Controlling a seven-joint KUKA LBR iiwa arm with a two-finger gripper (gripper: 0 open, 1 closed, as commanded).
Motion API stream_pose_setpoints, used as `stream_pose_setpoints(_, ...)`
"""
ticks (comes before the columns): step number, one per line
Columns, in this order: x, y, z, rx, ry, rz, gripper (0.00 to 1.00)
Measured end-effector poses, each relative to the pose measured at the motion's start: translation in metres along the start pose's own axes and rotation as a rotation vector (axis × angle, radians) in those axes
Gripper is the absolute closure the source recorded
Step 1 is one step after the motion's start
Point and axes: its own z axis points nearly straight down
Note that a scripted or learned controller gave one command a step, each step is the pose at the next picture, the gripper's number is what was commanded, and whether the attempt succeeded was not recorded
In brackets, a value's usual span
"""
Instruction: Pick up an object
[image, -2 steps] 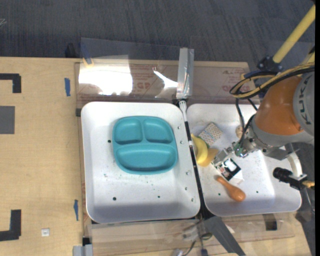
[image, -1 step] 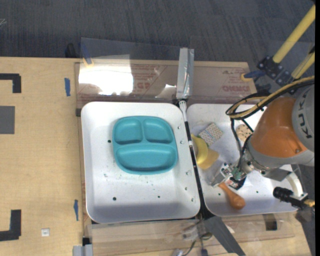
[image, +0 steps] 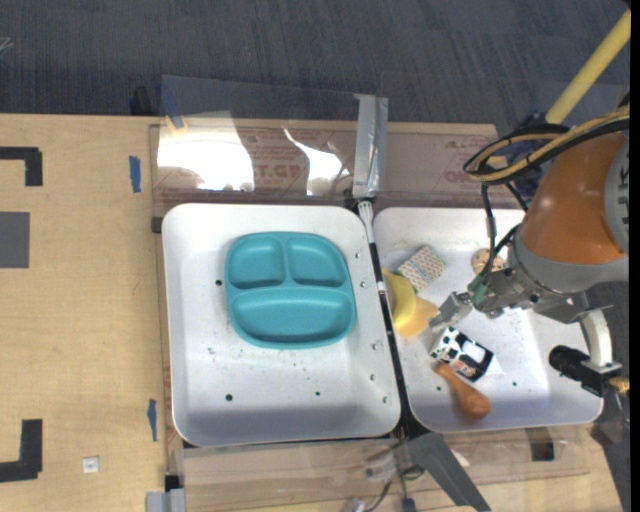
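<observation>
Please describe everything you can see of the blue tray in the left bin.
The blue tray is a teal, rounded-rectangle plate that looks like smooth plastic. It has three compartments: two smaller ones on the far side and one wide one on the near side, separated by raised ridges. It lies flat and right side up, a little above the middle of the left bin, resting on the bin's white floor. No other object touches it, and nothing lies in its compartments. The tool is over the other bin, well apart from it.
</observation>
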Motion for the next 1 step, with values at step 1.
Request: stream_pose_setpoints(1,-0.0256,-0.0418,0.0575,0.011,0.002,0.069,0.00)
